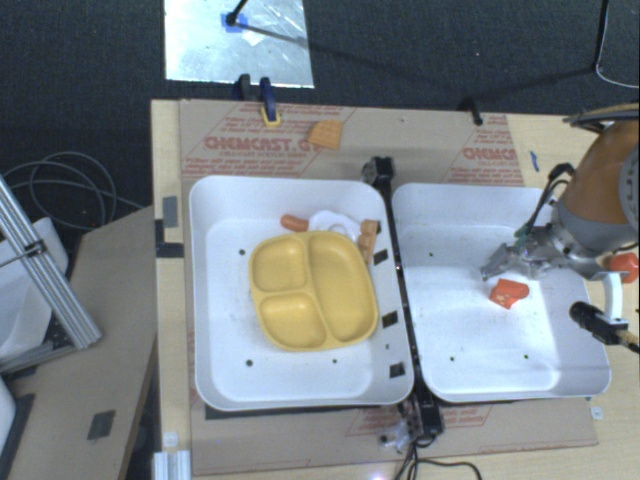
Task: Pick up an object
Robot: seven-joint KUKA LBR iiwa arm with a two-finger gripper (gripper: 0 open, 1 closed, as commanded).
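- A small orange block (509, 292) lies in the right bin (440, 368), just below the end effector (512, 258), whose fingers are spread, holding nothing.
- It looks light and rigid; gripping across its short sides seems best.

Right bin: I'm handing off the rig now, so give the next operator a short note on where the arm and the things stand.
Pincer: low in the right bin, just above and left of the orange block. Whether it is open or shut cannot be told from this view.
Things: the orange block lies on the right bin's floor, nothing visibly gripping it. The left bin holds a yellow divided plate, a small orange sausage-shaped piece and a tan block by the divider.
Done: nothing lifted.
Left: grasp and raise one object; the orange block is nearest.
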